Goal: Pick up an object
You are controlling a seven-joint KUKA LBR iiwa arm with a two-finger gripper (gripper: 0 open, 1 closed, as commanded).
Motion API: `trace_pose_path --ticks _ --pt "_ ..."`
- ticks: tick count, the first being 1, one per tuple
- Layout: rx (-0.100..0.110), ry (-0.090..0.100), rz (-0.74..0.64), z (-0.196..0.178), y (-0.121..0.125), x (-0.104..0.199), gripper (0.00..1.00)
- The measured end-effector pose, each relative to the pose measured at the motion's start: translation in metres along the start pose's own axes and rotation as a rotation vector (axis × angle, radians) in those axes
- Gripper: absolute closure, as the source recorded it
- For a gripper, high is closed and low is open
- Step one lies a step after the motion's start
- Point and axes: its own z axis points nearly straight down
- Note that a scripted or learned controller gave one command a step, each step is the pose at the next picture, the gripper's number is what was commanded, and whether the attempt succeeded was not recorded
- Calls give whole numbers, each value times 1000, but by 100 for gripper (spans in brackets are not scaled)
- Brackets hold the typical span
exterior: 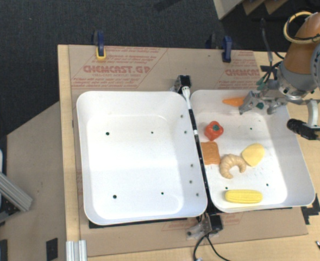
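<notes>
Landmark: the black divider [192, 129] where the two bins meet; every place below is given from it.
Left bin [94, 200]: left of the divider; white, shallow.
Orange slab [210, 153]: flat, rectangular, just right of the divider at mid-length.
Tomato [214, 130]: red, round, green top; near the divider, beyond the slab.
Croissant [232, 165]: tan, curled, right of the slab and touching the yellow piece.
Carrot [233, 101]: likeliest task object; small, orange, tapered, lying flat at the far end of the right bin [290, 194], well right of the divider.
Corn cob [243, 196]: yellow, lying crosswise at the near end.
Yellow piece [253, 154]: pale, rounded.
Gripper [259, 103]: far right of the divider, just beside the carrot's thick end; fingers spread apart, nothing between them.
Risk: a thin, flat carrot near the bin wall may be pushed aside or slip out as the fingers close off-centre.
</notes>
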Motion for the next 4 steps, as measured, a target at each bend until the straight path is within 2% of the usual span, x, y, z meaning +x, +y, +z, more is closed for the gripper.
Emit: trace_pose_path --ticks 1,2,3,4 --pt "12 0 -4 -8 -2 2 100" --pt "1 2 0 -10 -33 -26 100" --pt "-24 -6 -6 -190 -9 -25 100" --pt "-10 -1 -5 -222 2 -24 100"
